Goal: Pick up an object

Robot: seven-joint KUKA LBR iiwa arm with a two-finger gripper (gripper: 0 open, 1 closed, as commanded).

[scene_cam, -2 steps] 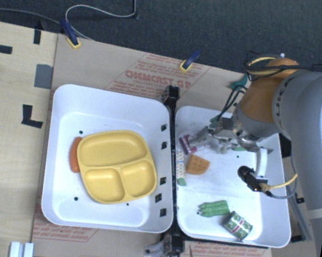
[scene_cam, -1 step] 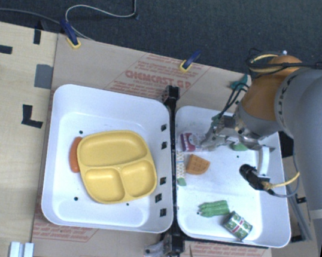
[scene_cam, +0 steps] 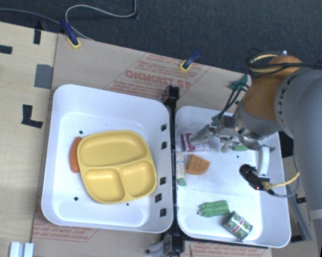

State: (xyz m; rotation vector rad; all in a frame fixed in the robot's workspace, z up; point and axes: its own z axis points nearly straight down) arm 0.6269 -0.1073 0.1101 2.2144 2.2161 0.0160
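In the right bin (scene_cam: 278, 231), nearest, lie a green can (scene_cam: 237, 224) and a green pickle (scene_cam: 214, 208); farther in sits an orange wedge (scene_cam: 197, 164). The gripper (scene_cam: 223, 135) hovers beyond it; its grasp I cannot tell. The left bin (scene_cam: 62, 139) holds a yellow tray (scene_cam: 117, 165).

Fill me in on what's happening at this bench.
A grey robot arm reaches in from the right over the right bin, its gripper low near that bin's far left corner, by a small pink-and-white packet. An orange-brown piece, a green item and a small can lie loose there. The left bin holds a yellow divided tray.
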